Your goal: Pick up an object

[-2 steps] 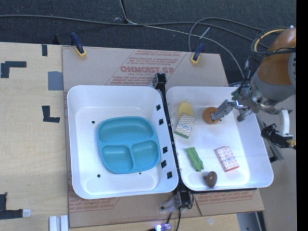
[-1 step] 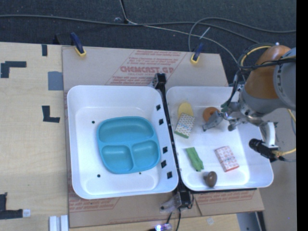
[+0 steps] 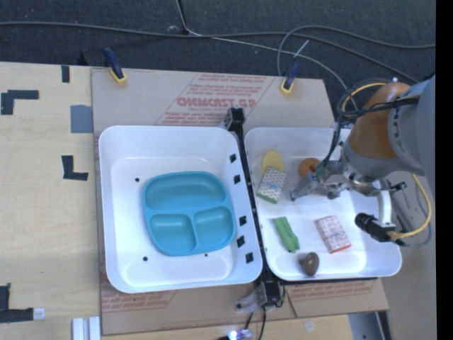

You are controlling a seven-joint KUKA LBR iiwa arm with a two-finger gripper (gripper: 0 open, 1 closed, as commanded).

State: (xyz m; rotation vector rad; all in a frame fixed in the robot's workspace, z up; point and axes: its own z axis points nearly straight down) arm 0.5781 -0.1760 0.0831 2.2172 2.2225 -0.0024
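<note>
While the grey arm point(image 3: 396, 137) with its orange band reaches in from the right, the pincer point(image 3: 303, 188) hangs low over the right-hand white bin point(image 3: 368, 266), its dark fingers spread apart with nothing between them. Just to its left, nearly at the fingertips, lies a green-and-white speckled sponge point(image 3: 272, 185), tilted, with a pale yellow piece point(image 3: 272, 161) touching the sponge's upper end. Just above and to the right of the pincer sits a small orange ball point(image 3: 308, 166), close against the arm's wrist parts. Below the pincer and slightly left, a green block point(image 3: 287, 233) lies slanted on the bin floor. Below and to the right of it rests a small red-and-white patterned box point(image 3: 333, 234). Farther below, near the bin's front wall, is a dark brownish rounded lump point(image 3: 309, 263).

Well to the left of the pincer, past the black divider where the two bins meet, the left white bin point(image 3: 120, 154) holds a blue three-compartment tray point(image 3: 188, 212) lying flat. Both bins sit on a cardboard sheet point(image 3: 205, 94) clamped to the wooden worktop point(image 3: 42, 211); cables trail across the dark floor beyond.
</note>
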